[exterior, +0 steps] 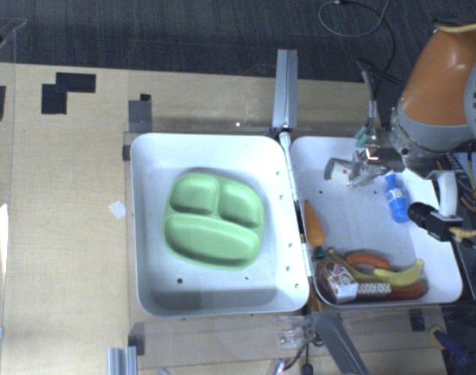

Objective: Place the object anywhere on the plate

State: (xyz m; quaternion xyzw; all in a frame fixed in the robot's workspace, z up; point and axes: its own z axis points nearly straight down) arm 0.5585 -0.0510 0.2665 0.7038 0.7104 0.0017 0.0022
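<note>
At the near edge of the right bin [355,221] a tight heap is seen: a printed food packet [337,281], a banana [395,273] laid across it, and 2 reddish items that cannot be identified, 1 behind the banana and 1 under it. A carrot [313,225] lies against the bin's left wall, and a small blue bottle [395,198] lies apart from the heap, toward the far right. Which of these is meant as the object is not settled by the task, and none is on the plate yet.

The gripper [352,170] is held over the far part of the right bin, just beside the blue bottle. Whether it is apart or together cannot be told, and nothing is seen clamped in it.

The green plate [214,219], with 3 compartments, sits in the middle of the left bin [148,209], well apart from every candidate.

Several failures can be expected. The bottle is likely to roll aside if it is struck off-centre. In the heap, the items touch, so a neighbour may be dragged or 2 may be lifted together. The carrot is pressed to the wall, so little room is left for a grasp. During transfer, the raised rims between the 2 bins could be clipped by a low-carried item, and a rounded item released early could roll off the plate.
</note>
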